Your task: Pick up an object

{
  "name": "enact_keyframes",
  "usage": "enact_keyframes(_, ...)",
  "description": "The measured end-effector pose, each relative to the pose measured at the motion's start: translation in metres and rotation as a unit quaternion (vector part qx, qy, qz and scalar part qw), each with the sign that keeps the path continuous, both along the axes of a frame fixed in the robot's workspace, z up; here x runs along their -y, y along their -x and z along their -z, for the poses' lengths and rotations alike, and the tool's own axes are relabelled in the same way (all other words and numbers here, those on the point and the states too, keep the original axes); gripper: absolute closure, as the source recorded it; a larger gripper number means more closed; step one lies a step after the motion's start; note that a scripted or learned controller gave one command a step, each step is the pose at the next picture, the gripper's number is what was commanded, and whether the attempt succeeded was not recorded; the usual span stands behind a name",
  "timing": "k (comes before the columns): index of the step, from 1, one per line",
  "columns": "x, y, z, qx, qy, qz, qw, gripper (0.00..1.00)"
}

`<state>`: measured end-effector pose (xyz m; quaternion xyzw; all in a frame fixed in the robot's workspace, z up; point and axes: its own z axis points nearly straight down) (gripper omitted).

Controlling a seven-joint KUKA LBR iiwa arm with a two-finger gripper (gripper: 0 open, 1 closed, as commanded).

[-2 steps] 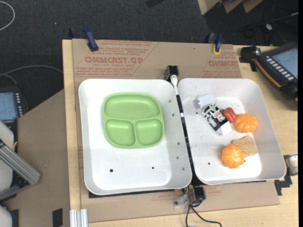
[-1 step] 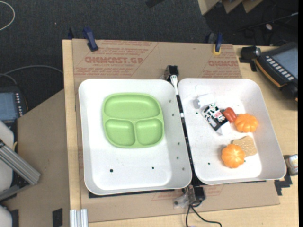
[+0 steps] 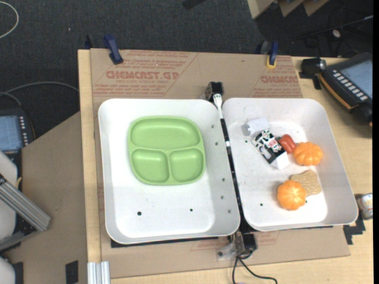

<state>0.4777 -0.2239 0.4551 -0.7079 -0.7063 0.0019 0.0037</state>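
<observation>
Best to go for the orange pumpkin (image 3: 291,195) at 5 o'clock in the right bin (image 3: 331,158), standing apart from the clutter; the state of the end effector I cannot tell.

I see even, bright overhead light; the white bins (image 3: 112,176) glare slightly, shadows under them stay soft, and corners beyond them look dimmer, mildly blurred.

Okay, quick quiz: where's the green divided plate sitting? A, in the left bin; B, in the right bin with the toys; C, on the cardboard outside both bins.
A: the green divided plate lies flat inside the left bin, while the two orange pumpkins sit in the right bin.
</observation>
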Motion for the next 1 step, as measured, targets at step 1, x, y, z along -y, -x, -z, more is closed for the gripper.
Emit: enact_keyframes(1, 0.0002, -0.0101, -0.0857, 0.010, 0.0042, -0.002, 0.9999, 1.00)
